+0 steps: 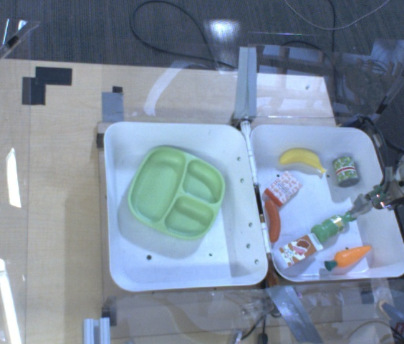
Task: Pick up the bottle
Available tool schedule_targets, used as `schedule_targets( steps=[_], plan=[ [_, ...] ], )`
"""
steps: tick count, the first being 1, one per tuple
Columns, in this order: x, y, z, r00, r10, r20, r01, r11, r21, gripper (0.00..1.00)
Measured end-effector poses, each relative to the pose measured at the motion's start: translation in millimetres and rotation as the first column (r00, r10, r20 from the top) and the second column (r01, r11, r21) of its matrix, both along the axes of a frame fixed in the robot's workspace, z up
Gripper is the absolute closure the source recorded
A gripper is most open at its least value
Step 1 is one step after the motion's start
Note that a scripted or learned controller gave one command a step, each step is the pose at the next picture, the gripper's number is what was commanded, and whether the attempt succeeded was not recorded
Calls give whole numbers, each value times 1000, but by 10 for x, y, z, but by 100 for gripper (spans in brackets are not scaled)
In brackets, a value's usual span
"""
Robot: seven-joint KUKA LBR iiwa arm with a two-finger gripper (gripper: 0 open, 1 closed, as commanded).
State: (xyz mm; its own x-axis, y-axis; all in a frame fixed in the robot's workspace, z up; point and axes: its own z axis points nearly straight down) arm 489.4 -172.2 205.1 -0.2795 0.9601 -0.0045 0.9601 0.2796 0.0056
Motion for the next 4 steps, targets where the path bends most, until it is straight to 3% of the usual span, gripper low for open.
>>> schedule_targets(
  steps=[1,2,3,4],
  plan=[
    [0,1,-1,1000,1,0,-1,1000,0,0],
    [183,-265,472,1000,-19,2,19,1000,-1,0],
    [472,250,-761,999,-33,-6,33,999,3,0],
    [876,265,-1177,985,-170,1,170,985,3,0]
  ],
)
